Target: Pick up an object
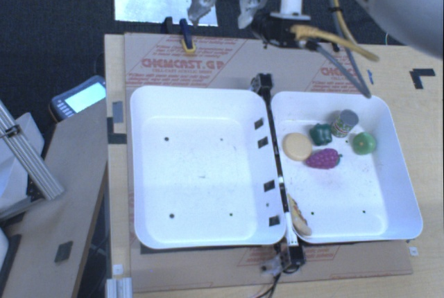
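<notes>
Camera view showed, near to far in the right bin (395, 220), a bread piece (300, 218) at 7 o'clock, then light, rigid-looking toy grapes (323, 159), best pinched across the middle, and the gripper (223, 5) beyond the bins, fingers apart and empty.

Five small items clustered in the right bin's far half.
Yellow disc (297, 146), green pepper (320, 134), can (343, 123), green ball (363, 143), purple grapes (323, 159); bread-like piece (300, 217) near front-left corner.
</notes>
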You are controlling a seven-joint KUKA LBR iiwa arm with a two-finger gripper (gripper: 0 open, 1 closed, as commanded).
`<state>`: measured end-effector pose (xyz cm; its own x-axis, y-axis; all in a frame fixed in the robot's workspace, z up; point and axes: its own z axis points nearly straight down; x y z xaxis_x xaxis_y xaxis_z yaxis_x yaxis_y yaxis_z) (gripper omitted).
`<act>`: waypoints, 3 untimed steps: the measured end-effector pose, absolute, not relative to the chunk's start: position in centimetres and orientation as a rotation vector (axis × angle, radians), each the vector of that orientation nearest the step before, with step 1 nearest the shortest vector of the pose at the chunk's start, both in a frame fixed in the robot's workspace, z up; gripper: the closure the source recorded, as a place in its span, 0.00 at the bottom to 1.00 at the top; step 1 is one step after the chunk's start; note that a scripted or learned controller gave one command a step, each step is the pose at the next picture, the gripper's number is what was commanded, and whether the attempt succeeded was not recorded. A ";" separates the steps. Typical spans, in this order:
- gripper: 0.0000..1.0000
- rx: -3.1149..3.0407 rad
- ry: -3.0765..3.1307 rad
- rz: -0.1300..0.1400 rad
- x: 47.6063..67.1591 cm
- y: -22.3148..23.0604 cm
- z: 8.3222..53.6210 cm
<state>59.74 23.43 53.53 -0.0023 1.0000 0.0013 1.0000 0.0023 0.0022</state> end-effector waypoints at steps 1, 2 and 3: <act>0.00 2.227 2.222 -0.018 64.6 18.7 26.8; 0.00 2.229 2.221 -0.019 66.6 14.6 10.8; 0.00 2.216 2.229 0.005 54.2 15.6 27.6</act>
<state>54.18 15.57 27.64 -0.0061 1.0000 0.0035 1.0000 0.0061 0.0013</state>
